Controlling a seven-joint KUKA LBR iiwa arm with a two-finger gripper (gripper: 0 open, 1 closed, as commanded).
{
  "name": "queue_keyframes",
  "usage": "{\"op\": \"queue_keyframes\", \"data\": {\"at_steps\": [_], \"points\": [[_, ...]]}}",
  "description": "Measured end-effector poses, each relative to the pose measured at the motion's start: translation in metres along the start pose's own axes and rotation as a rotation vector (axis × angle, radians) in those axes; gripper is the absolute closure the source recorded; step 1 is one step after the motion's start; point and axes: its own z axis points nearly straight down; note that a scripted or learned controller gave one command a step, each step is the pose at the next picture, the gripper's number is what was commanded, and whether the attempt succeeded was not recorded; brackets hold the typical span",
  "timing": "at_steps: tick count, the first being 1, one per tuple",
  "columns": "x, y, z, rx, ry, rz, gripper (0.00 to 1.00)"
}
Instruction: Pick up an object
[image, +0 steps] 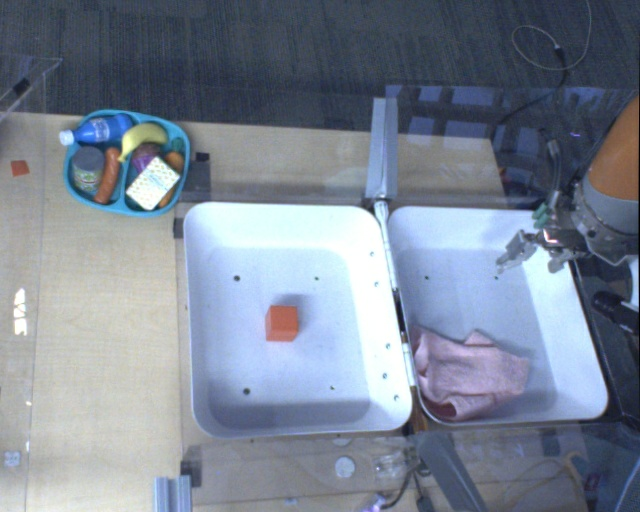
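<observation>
1. Orange and cube-shaped, the small block (282, 323) is one thing we could pick; it sits alone, a little left of the middle of the left bin (215, 400), well apart from every wall.
2. Pink and crumpled, the cloth (470, 372) is the other candidate; we see it bunched in the near left corner of the right bin (590, 400), touching the wall next to the divider.
3. We find the claw (535, 250) at the far right side of the right bin, above its floor, with thin fingers spread apart and nothing between them; it is well apart from the cloth and far from the block.
4. We see the grey arm (612, 205) with its orange band entering from the right.
5. Both bins are shallow, white and side by side, joined by a metal strip (380, 150) that runs away from us.
6. We see the pale wooden tabletop (90, 330) carrying a blue tray (72, 185) of toy food at the far left, with a banana (143, 137) and a bottle (100, 130) in it.
7. Beyond the tabletop we see dark grey carpet (250, 45).
</observation>
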Motion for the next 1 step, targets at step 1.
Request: {"op": "queue_keyframes", "data": {"at_steps": [1], "points": [[0.0001,-0.0663,0.0978,-0.009,-0.004,-0.417,0.0]]}}
